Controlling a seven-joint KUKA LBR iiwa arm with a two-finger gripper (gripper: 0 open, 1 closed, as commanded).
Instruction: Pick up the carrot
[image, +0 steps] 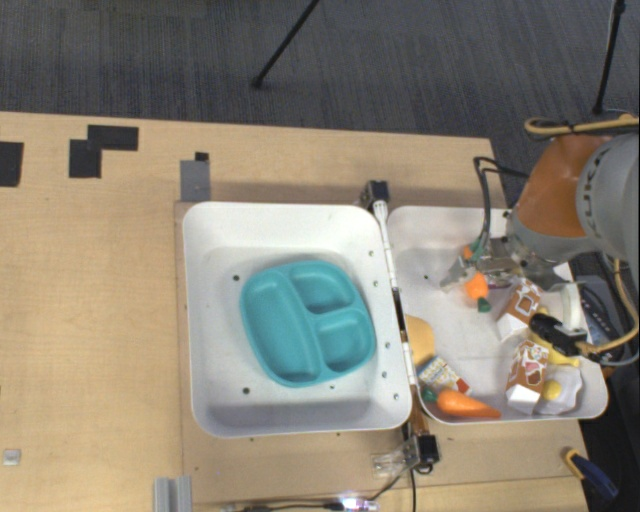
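Claw (478, 268): partly masked by the arm's (585, 190) grey wrist and cabling; finger state cannot be told. A small orange-and-green piece (478, 289) sits directly at its tip, but whether it is gripped or merely lying beneath is unclear. Arm: cut off at the frame's right side, orange band uppermost. Carrot (464, 404): lies in the right bin (430, 235), against the near rim, well apart from the claw, below it in the view and slightly to its left. Long axis roughly across the view, thick end to the left, taper pointing right and a little toward the near rim; the tip is hard to separate from the bin wall. Just beside the carrot's thick end, toward the claw: a small printed packet (439, 375) and a tan rounded item (420, 338), the latter partly hidden by the bin divider. To the right of the carrot: a printed carton (530, 372), markings illegible. Left bin (215, 240): holds a teal compartment tray (307, 322), far left of the claw.
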